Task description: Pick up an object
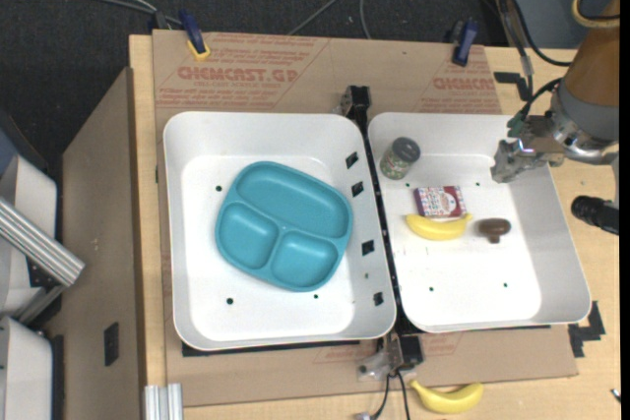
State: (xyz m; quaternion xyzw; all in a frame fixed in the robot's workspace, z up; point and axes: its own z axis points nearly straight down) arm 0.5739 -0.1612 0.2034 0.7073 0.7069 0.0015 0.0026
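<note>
The arm (591, 89) is reaching in from the right, and its gripper (514, 157) is hanging over the upper right edge of the right bin (551, 285); its state cannot be told from here, and nothing is showing in it. Inside this bin, a jar (400, 156) is sitting near the upper left corner. A packet (439, 202) is lying mid-bin, with a banana (437, 227) touching its lower edge. A brown lump (494, 229) is resting just right of the banana, apart from it. All four are lying apart from the gripper. The left bin (197, 241) is holding a tray (283, 225), teal with three compartments. A second banana (451, 396) is lying on the bench (138, 241) below the bins.
</note>
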